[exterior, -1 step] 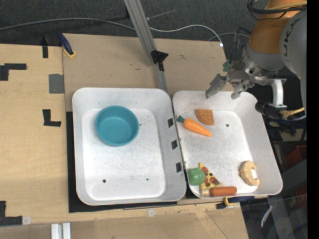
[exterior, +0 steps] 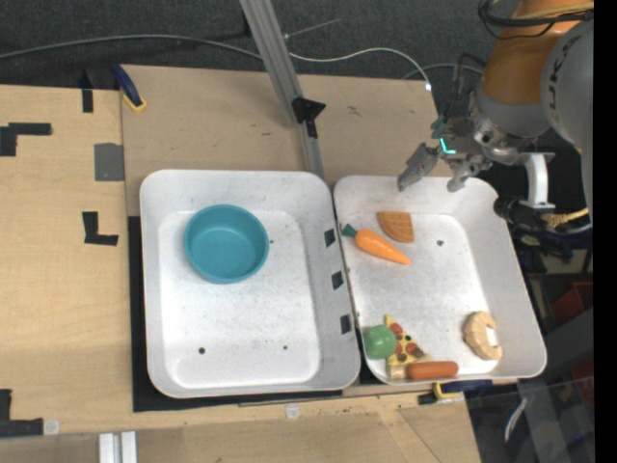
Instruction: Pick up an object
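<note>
I see the gripper [exterior: 437, 173] spread wide, holding nothing, above the right bin's [exterior: 501, 287] far rim, beyond the carrot [exterior: 383, 247].

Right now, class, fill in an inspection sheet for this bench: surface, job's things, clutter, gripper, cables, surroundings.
Surface: wooden bench bearing left bin and right bin.
Job's things: toy carrot, bread slice, green vegetable, sausage and bagel piece in right bin; teal bowl in left bin.
Clutter: black tape marks.
Gripper: gripper open, above right bin's far rim, holding nothing.
Cables: cable behind the bench.
Surroundings: metal pole.
</note>
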